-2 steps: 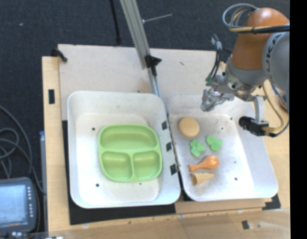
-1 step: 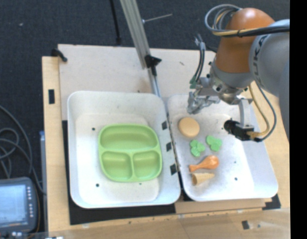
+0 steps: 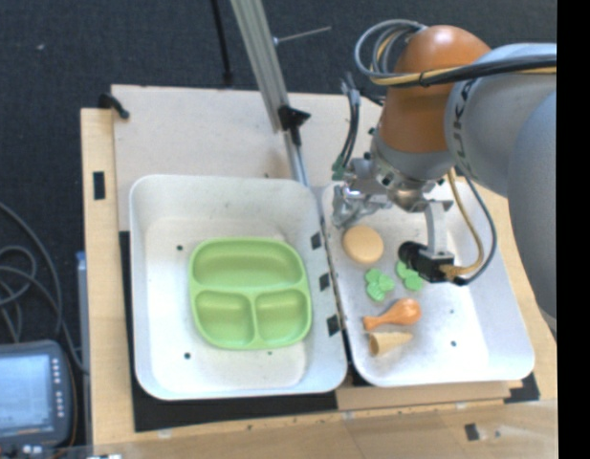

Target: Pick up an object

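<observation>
A cone-shaped piece point(image 3: 390, 341) lies nearest in the right bin point(image 3: 486, 342), beside one orange drumstick-like toy point(image 3: 394, 314), two green bits point(image 3: 379, 284) and one tan bun point(image 3: 362, 245). The gripper point(image 3: 357, 204) hangs just above the bun, its tips too obscured to tell their spread. The left bin point(image 3: 161, 218) holds one green divided tray point(image 3: 249, 292).

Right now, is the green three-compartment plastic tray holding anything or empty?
Empty. The green three-compartment plastic tray lies flat in the left white bin, all three sections bare.
</observation>
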Action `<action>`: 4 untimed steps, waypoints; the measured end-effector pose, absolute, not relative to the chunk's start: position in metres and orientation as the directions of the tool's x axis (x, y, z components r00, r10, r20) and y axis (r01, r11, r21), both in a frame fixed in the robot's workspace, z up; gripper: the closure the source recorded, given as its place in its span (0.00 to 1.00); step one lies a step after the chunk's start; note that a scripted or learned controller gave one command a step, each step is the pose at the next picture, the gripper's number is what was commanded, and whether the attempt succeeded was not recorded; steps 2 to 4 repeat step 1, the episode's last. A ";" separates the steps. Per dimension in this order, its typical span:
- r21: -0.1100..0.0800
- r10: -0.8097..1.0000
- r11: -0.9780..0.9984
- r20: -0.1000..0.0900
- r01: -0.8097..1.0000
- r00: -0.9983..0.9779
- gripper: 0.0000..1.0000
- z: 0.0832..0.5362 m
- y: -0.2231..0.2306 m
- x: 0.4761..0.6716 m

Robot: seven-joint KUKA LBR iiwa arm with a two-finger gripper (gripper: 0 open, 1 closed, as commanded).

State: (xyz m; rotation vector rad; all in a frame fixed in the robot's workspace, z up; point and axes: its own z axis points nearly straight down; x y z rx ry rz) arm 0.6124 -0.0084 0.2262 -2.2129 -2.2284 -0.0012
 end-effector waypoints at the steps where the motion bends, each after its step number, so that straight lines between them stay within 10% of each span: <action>1: 0.003 1.000 0.008 0.002 1.000 -0.008 1.00 0.240 0.042 0.603; 4: 0.003 1.000 0.008 0.002 1.000 -0.008 1.00 0.240 0.042 0.603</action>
